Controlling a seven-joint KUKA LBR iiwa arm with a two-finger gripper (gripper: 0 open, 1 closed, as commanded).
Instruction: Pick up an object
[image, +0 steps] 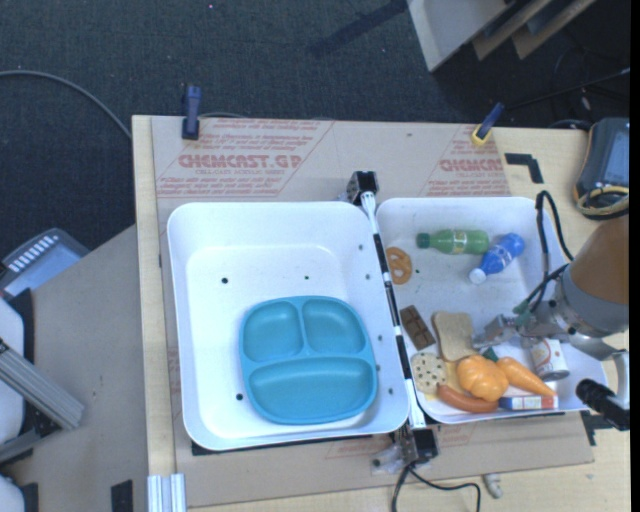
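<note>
Two shallow white plastic bins sit side by side on the pale wooden counter (300, 470).

Left bin (200, 330): a light-blue three-compartment plastic tray (308, 360) lies flat toward its near right part.

Right bin (450, 212):
- far side: green plastic bottle (455, 241) lying on its side; just right of it a blue bottle with a white cap (497, 256), tilted
- near the dividing wall: small brown pretzel (398, 264), then a dark brown chocolate-bar piece (415, 325)
- near corner cluster: tan toast slice (453, 335), speckled round cracker (429, 371), yellow-orange pepper-like toy (480, 377), orange toy carrot (524, 376), red sausage (462, 401), and a small tube along the near wall (528, 402)

The grey arm with its orange band enters from the right. The pincer (512, 328) sits low in the right bin, just above the carrot and beside the toast. Cannot tell its state; nothing visibly held.
</note>
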